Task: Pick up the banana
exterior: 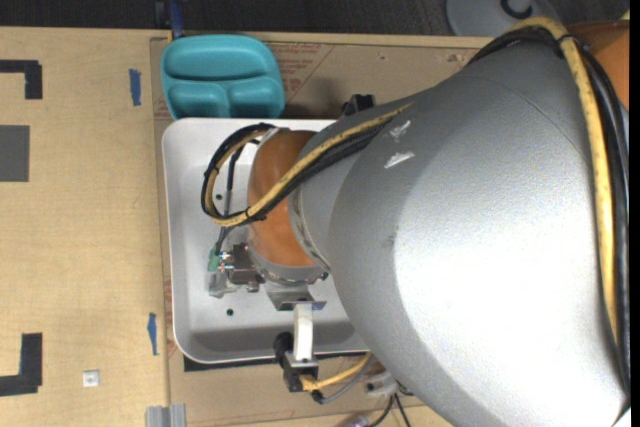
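My arm [470,215] reaches in from the right and covers most of the white bin [185,215]. Its orange band [275,200] sits over the middle of the bin, with the wrist pointing down into it. The gripper [232,273] hangs low over the bin's floor near the left front, seen from above as grey and metal parts. The wrist and arm hide whatever lies under them in the bin.
A teal moulded container [222,75] stands just past the bin's far edge. Black and yellow cables [225,170] loop off the wrist. The tan bench [80,215] stretches out to the left with black marks and blue tape bits.
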### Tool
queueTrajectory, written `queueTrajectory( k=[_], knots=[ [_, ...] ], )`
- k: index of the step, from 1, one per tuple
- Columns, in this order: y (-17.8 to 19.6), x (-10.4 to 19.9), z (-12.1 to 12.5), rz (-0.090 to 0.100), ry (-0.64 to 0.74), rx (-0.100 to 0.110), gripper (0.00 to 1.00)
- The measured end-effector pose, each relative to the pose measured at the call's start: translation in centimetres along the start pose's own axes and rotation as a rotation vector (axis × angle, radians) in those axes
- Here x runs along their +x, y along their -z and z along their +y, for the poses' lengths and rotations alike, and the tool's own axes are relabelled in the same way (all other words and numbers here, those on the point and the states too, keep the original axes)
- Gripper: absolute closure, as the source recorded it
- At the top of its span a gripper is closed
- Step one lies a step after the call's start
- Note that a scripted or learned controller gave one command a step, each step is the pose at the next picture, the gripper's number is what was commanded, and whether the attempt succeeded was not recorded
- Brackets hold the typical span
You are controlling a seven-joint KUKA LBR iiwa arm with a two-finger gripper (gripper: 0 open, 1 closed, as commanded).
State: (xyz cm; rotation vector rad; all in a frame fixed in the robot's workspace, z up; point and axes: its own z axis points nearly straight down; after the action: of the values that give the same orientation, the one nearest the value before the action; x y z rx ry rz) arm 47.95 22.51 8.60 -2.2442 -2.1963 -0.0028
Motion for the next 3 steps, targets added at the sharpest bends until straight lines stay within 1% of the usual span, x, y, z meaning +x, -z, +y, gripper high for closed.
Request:
queueTrajectory(
  k=[1, 2, 3],
  knots=[
    [2.6, 0.1, 6.4, -0.003, -0.357, 0.001, 0.00],
    [7.9, 0.0, -0.1, -0.004, -0.319, 0.005, 0.00],
    [0.0, 0.0, 0.0, 0.000, -0.103, 0.000, 0.00]
  ],
)
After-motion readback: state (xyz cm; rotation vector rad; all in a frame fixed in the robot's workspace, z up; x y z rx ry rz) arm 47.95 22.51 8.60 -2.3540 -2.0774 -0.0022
